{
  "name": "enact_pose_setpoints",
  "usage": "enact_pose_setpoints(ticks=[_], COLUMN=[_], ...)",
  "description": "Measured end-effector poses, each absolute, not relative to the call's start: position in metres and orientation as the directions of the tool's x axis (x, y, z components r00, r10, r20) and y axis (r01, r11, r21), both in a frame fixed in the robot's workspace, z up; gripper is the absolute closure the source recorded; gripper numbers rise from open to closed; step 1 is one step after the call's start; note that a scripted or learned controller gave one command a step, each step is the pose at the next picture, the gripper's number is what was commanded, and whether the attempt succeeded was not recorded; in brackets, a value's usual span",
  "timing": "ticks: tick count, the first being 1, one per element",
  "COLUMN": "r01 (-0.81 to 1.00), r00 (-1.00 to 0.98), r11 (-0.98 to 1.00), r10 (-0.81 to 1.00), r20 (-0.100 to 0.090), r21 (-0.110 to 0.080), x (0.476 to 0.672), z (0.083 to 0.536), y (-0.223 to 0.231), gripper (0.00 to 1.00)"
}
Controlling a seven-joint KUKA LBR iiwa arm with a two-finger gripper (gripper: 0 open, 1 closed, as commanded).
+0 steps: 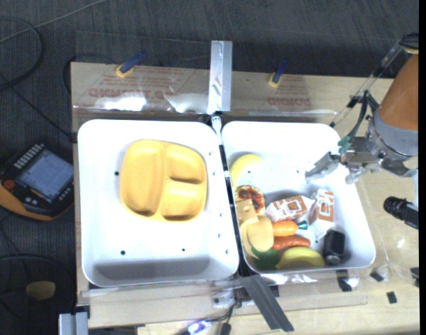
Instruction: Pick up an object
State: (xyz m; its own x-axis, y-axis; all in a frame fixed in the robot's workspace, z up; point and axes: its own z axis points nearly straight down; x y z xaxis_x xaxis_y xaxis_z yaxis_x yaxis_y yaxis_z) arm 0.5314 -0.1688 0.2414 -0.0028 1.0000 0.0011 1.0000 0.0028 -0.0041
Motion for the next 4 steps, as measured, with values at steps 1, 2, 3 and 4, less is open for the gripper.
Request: enact_pose_setpoints(ticks=[1, 2, 3, 4], r01=[0.999, 0.999, 0.999, 0.999], r00=[0.04, 0.037, 0.038, 0.04], r11=[-0.04, -0.037, -0.038, -0.04], r10=[0.999, 0.999, 0.999, 0.999], r20=[0.003, -0.002, 0.001, 0.001], r21=[-0.005, 0.033, 0.023, 0.017], x=[0.529, 0.536, 0.539, 0.537], z=[0.144, 0.118, 0.093, 0.098], y=[-0.222, -0.213, -0.204, -0.205], gripper=[0.0, 0.0, 0.0, 1.0])
